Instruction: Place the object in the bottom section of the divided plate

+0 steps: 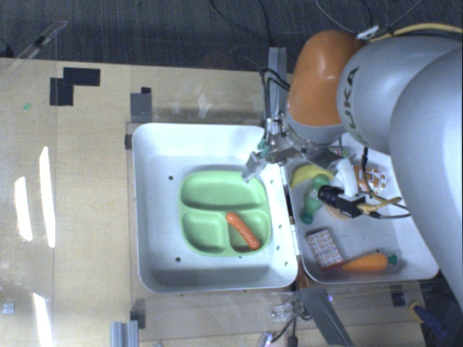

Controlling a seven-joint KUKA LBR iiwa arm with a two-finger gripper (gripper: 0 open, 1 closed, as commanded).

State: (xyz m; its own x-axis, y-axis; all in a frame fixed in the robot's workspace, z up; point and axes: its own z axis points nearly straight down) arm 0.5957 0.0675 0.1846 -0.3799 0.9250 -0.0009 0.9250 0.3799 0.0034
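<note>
Grey arm (405,114) with glossy orange band reaches over the left white bin (155,194). Green divided plate (224,212) (smooth, rounded) holds a carrot (243,230) across its lower compartments. Gripper (255,166) hovers at the plate's upper edge; finger state unclear.

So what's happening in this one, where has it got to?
A grey KUKA arm reaches in from the right, its gripper hovering over the upper right rim of the green divided plate in the left bin. An orange carrot-like piece lies in the plate, across the divider by its lower right compartment. The right bin holds another carrot, a green bottle, a yellow item and a small checkered block.
</note>
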